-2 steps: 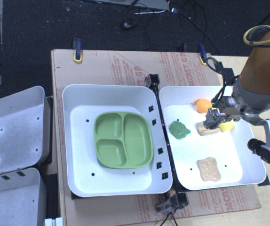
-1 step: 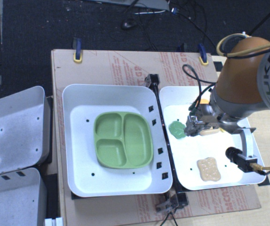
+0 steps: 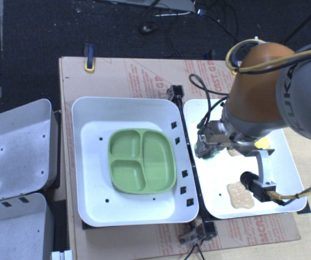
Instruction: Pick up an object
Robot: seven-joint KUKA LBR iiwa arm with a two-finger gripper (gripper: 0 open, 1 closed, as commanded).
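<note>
- Green divided plate (image 3: 142, 161) lies in the left bin (image 3: 85, 118).
- Beige flat piece (image 3: 240, 195) lies in the right bin (image 3: 293, 161), near its front edge.
- My end effector (image 3: 207, 148) hangs over the right bin's left side; whether it's spread or closed, I cannot tell.

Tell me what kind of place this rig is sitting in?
Likely a robotics lab or test cell, not a kitchen. The two white bins sit on a bare board bench, loose cables trail across the dark carpeted floor, and the grey and orange arm reaches over the right bin.
</note>
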